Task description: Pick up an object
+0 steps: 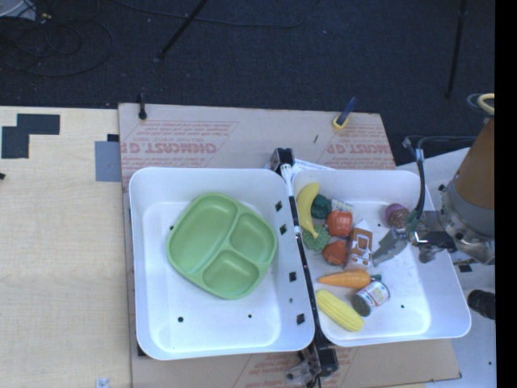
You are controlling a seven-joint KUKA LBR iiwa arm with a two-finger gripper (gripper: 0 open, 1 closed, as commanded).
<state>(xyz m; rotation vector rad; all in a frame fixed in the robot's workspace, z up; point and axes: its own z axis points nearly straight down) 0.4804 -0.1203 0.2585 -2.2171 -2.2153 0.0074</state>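
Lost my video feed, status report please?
Gripper low in right bin, nothing visibly held. Carton just beside it. Carrot, can crowd close.

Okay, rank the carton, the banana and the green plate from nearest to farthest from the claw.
Measured from the claw, camera view:
1. Carton, right bin, just beside the claw.
2. Banana, right bin, by the divider.
3. Green plate, left bin.

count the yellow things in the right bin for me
2: a banana by the bin's left wall near the top, and a corn cob at the bottom. More may hide under the pile.
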